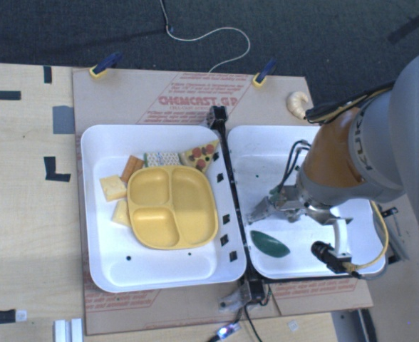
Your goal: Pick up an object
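Nothing lifted yet: gripper low in the right bin, finger spread impossible to tell, dark green leaf-shaped piece loose at its six o'clock.

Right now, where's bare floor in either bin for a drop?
Left bin: bare strip along the near wall below the yellow tray; far half crowded with food pieces. Right bin: bare far-left corner; arm and green object fill the rest.

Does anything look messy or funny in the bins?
A bit. In the left bin, the big yellow divided plate sits tilted on top of small toy food pieces, which poke out from under its edges. The right bin's green piece lies flat.
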Controlling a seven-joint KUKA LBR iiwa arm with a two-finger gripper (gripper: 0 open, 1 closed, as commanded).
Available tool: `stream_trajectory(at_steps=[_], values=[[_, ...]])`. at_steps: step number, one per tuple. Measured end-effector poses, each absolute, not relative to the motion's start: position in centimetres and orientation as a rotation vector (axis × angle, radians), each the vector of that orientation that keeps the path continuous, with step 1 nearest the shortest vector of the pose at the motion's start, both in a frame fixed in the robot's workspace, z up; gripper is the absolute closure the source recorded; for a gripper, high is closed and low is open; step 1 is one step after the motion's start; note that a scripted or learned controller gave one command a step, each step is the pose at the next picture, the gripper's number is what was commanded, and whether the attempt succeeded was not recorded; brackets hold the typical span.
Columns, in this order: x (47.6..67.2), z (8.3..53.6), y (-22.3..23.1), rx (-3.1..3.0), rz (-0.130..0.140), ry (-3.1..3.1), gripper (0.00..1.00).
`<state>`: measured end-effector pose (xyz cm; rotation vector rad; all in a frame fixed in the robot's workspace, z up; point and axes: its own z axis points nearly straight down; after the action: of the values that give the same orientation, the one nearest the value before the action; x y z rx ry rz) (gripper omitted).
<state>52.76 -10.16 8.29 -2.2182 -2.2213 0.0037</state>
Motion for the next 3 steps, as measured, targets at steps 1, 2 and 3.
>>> stream_trajectory(at_steps=[1,2,3], values=[[52.8,9.5,-10.2,-2.220,0.002,-2.223,1.00],[52.8,15.8,-9.9,-2.221,-0.003,-2.225,1.00],[52.0,20.5,-10.2,-2.222,-0.002,-2.224,1.00]])
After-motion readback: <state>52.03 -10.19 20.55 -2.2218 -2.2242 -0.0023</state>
